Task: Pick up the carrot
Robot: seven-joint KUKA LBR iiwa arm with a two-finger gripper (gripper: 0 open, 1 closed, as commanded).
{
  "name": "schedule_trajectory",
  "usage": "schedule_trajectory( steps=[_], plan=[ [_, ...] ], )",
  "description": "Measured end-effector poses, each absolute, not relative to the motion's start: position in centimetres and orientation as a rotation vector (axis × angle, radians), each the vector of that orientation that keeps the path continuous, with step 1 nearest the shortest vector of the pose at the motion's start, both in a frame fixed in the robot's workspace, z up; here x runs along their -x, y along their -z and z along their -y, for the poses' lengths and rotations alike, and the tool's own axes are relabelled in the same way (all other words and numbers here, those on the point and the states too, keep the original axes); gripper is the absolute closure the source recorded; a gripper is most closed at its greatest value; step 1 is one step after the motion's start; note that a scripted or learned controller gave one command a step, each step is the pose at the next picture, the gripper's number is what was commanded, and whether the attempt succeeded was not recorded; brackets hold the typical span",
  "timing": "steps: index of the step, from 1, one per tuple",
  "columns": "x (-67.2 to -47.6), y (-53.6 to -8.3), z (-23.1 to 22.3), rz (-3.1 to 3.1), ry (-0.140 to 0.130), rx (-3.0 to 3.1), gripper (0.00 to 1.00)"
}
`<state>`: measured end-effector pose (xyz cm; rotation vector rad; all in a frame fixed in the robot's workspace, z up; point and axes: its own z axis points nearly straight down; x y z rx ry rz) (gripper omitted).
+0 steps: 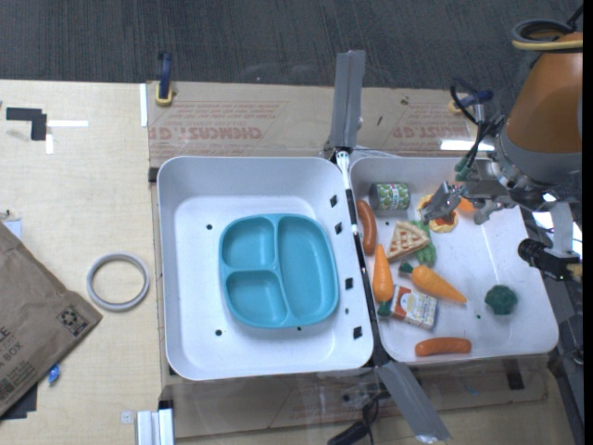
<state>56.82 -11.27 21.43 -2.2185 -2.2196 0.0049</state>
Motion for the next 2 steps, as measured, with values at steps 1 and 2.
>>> schedule_trajectory(
  steps=[1,2],
  plan=[
    [-60.8,-28.8,14.0,2.042,-0.004,2.387,0.0],
    [-64.2,-21.0,11.1,2.238,-0.005,2.202,0.0]
  ],
)
